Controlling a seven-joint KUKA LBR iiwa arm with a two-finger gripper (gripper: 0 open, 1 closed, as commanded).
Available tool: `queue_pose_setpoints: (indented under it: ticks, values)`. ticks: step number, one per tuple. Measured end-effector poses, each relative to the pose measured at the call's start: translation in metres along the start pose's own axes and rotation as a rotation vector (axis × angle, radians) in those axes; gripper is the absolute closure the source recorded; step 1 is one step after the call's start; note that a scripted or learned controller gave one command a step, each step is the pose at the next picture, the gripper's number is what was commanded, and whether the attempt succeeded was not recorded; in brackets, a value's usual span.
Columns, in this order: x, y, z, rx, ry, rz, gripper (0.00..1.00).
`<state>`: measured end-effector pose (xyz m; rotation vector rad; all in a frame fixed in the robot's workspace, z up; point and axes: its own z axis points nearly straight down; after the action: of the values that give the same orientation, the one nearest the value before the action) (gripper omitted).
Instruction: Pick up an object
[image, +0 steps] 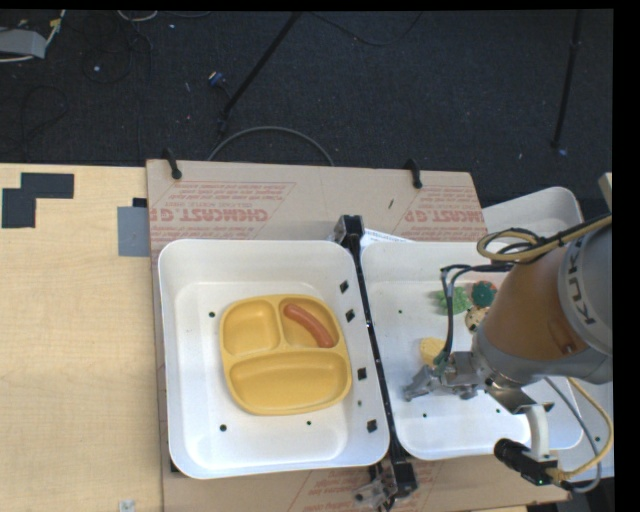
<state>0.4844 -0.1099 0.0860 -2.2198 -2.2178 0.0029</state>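
From the overhead camera, the counter (70, 330) carries two shallow white bins side by side on a sheet of cardboard (300, 200). The left bin (190, 420) holds a yellow divided plate (285, 385), and a red sausage (310, 323) lies slantwise in the plate's upper right compartment. The arm (545, 315), grey with an orange band, reaches in from the right and hangs over the right bin (440, 440). Its claw (418, 388) points leftward and sits low over the bin floor, near the divider between the two bins. The metal fingers (415, 390) look spread a little, with bare white bin floor showing around the tips and nothing between them; how wide the gap is cannot be told at this size. A small yellow object (432, 349) lies just above the claw, close to it but apart from the tips. Further up the same bin, a green item (450, 298) and a teal round piece (483, 294) lie close together beside the arm's upper edge, partly tangled behind black cables (460, 270).
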Motion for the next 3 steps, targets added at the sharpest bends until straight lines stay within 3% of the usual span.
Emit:
queue_pose_setpoints:
  ticks: [1, 3]
  values:
    - [-0.001, 0.001, -0.012, -0.001, 0.001, 0.004, 1.00]
    - [0.007, 0.002, -0.116, -0.003, -0.001, -0.002, 1.00]
